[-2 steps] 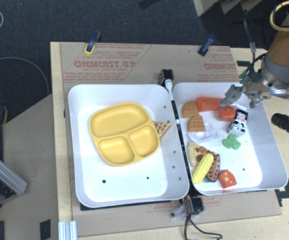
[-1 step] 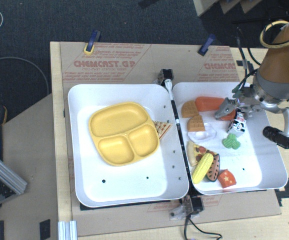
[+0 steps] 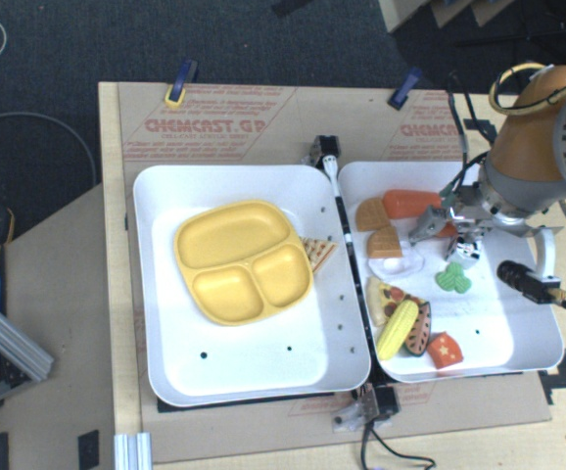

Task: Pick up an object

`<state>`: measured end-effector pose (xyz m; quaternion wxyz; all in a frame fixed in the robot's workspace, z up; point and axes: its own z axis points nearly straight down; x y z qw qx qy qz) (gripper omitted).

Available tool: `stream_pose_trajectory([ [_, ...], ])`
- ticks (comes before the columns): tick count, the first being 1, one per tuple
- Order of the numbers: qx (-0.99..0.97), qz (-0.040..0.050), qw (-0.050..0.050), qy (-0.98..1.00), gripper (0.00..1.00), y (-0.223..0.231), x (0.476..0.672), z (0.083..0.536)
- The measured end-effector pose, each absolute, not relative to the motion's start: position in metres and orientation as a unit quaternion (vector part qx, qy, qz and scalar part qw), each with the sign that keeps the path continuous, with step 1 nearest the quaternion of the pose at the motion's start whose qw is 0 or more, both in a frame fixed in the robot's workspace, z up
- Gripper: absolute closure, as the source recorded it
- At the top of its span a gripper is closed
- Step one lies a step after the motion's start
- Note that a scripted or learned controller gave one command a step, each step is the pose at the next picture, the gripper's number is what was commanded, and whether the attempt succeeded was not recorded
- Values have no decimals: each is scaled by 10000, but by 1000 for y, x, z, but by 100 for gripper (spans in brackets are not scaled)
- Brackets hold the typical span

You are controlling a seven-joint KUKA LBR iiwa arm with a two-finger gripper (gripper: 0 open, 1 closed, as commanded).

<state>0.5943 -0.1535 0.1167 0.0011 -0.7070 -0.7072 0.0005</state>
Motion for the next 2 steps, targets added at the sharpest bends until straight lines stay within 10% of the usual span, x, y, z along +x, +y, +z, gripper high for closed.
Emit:
stream_pose_trajectory([
  [1, -7077, -33, -81, -7065, 0, -157, 599, 106],
  [2, -7076, -47, -134, -7065, 100, -158, 601, 117],
])
